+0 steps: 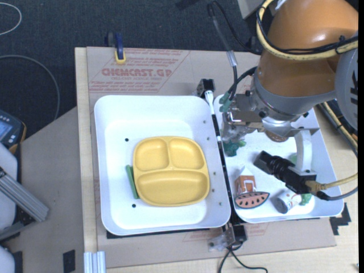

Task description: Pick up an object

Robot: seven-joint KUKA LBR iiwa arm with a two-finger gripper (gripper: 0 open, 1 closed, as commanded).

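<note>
Bins lie side by side: the left bin [108,169] holds a yellow divided plate [170,169] with a green strip [132,182] against its left edge. The right bin [325,152] holds a watermelon slice toy [251,199], a small orange box [245,183] just above it and a grey piece [281,203] beside it. My gripper [233,131] hangs at that bin's left wall, a teal object [231,148] just below it, my wrist hiding the bin's far part; open or closed, I cannot tell.

Even, bright overhead light. White bins [108,152] near clipping, soft glare on the orange arm band [313,16]. Faint shadows, focus sharp, dark floor [40,27] underexposed.
</note>
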